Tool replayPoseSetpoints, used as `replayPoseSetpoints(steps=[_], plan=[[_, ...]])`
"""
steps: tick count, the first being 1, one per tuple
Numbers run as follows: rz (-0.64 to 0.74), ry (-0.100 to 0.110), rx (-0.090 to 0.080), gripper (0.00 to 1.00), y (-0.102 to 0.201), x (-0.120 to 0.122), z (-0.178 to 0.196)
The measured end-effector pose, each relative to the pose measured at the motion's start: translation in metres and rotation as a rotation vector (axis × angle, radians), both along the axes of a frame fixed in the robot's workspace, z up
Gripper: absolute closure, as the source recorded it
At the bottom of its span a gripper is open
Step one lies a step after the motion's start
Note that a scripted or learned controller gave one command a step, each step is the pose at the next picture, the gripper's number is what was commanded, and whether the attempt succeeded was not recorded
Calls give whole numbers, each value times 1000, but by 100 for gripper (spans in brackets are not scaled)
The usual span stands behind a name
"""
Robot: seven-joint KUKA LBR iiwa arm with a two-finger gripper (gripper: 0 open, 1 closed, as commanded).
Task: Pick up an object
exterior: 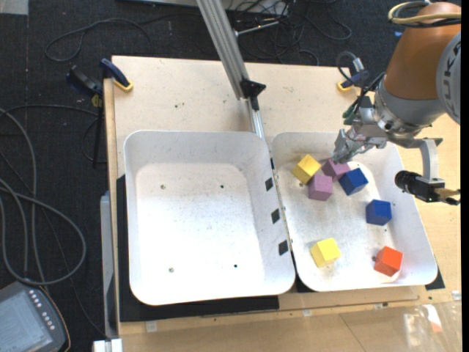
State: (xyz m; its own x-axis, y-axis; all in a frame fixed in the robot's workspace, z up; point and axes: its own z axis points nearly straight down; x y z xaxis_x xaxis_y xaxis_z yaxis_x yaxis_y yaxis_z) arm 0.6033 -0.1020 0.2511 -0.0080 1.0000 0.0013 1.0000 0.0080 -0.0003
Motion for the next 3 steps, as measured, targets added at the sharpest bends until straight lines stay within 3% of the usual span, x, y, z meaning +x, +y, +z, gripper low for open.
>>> replayPoseSetpoints(steps=[1,3], plan=[[1,-4,0,100,54,18,5],[-1,-2,0,100,156,23,0]])
